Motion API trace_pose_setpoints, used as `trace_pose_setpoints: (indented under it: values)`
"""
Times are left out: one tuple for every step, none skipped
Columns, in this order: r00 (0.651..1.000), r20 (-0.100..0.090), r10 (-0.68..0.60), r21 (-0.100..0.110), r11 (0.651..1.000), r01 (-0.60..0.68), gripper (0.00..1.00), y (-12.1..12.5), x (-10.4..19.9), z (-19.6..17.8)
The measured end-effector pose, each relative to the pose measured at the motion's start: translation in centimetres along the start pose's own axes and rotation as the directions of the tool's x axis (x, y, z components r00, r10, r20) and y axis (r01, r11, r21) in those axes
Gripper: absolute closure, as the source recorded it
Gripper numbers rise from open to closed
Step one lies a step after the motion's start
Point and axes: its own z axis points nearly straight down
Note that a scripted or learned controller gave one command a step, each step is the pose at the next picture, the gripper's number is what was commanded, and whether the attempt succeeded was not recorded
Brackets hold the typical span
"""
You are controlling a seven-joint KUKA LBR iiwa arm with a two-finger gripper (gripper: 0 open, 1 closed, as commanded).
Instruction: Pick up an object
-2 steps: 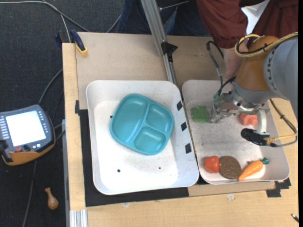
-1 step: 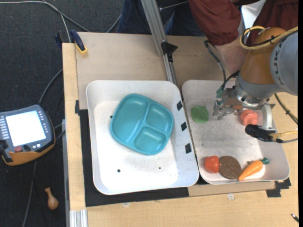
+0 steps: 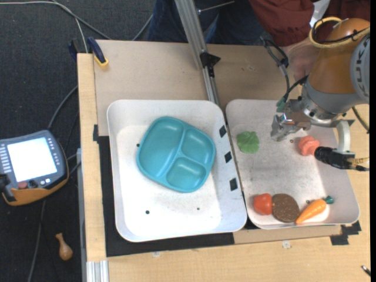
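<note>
My gripper (image 3: 283, 128) hangs over the upper part of the right bin (image 3: 294, 175), on the grey arm with the orange band. A green leafy piece (image 3: 248, 141) lies just to its left, apart from it. A pink lump (image 3: 308, 145) sits just to its right. Along the bin's front edge lie a red tomato-like piece (image 3: 263, 203), a brown round patty (image 3: 285, 207) and an orange carrot (image 3: 311, 210). I see nothing held in the gripper.
The left bin (image 3: 126, 216) holds a teal divided plate (image 3: 176, 153). A metal pole (image 3: 197, 34) rises behind the gap between the bins. A teach pendant (image 3: 32, 166) lies on the floor at the left.
</note>
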Motion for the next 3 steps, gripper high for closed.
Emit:
trace_pose_setpoints:
  values:
    - [1.0,-0.003,-0.003,0.005,1.0,0.003,1.0,-1.3,0.6,-5.3]
    - [1.0,0.002,0.0,0.009,1.0,0.0,1.0,-2.9,5.1,-4.4]
    - [1.0,0.006,-0.003,-0.011,1.0,0.003,1.0,-3.7,11.4,-3.7]
